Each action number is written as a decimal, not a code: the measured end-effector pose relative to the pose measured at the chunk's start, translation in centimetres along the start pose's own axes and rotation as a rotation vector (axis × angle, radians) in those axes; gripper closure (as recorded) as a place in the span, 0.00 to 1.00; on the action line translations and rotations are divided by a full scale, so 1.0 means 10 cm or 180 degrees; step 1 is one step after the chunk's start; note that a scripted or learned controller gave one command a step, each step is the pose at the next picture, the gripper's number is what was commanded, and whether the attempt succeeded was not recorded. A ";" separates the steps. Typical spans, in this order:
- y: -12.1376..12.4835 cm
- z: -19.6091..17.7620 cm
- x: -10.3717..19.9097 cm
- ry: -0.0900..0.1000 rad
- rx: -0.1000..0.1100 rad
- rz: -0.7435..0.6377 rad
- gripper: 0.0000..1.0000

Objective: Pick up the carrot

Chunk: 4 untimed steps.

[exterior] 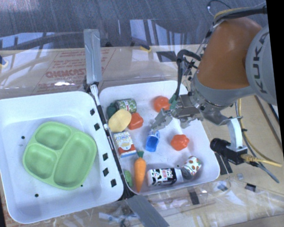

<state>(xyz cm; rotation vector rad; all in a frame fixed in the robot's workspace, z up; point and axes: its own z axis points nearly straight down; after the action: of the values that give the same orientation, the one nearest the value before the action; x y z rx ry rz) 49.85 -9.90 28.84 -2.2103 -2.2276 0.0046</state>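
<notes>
Currently the pincer (156, 125) hangs spread and empty over the right bin (206, 172), above a blue bottle (152, 143). Below it, the carrot (139, 171) lies near the front wall, wedged between a juice carton (124, 143) and a cow-print can (163, 176); descending fingers could strike those neighbours.

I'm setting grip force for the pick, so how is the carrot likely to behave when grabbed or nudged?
The carrot looks like a smooth moulded toy, so probably stiff and light, perhaps a bit slippery. Its tapered round body may roll or squirt out of a pinch. It lies close between the bin wall and the cow-print can, so a nudge would likely bump those.
</notes>
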 end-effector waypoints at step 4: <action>-0.05 1.86 0.03 0.0003 0.0009 -0.0549 1.00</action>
<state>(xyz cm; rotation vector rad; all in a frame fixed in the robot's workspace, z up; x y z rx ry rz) 49.28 -9.58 10.20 -2.0085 -2.4075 0.0060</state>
